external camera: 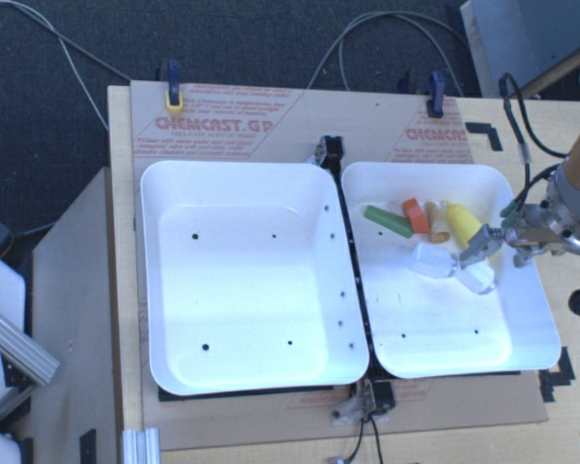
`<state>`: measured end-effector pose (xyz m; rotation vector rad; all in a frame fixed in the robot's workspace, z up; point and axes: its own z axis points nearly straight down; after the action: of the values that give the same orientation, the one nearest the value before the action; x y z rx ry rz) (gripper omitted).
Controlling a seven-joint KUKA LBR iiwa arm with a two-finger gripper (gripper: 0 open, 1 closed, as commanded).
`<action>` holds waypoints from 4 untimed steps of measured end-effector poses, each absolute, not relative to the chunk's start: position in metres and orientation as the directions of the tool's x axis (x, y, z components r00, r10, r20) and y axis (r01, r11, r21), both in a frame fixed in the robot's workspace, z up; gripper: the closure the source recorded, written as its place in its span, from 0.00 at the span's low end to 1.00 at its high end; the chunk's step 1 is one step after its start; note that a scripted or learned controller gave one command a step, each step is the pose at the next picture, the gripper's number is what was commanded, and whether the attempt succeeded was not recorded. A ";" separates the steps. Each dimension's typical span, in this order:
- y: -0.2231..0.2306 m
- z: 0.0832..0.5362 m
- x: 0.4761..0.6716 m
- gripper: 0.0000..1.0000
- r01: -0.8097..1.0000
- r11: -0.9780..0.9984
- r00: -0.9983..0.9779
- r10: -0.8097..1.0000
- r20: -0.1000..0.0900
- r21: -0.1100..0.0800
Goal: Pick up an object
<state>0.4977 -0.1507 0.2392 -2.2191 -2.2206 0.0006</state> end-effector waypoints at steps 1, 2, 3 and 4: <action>-0.146 0.116 0.564 0.00 1.000 0.004 -0.004 1.000 0.003 -0.005; -0.133 0.082 0.642 0.00 1.000 0.005 -0.005 1.000 0.000 0.002; -0.134 0.093 0.639 1.00 1.000 0.004 -0.004 1.000 0.002 -0.008; -0.134 0.093 0.639 0.00 1.000 0.003 -0.003 1.000 0.002 -0.009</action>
<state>0.6390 -0.1345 0.0930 -2.2122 -2.2197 0.0076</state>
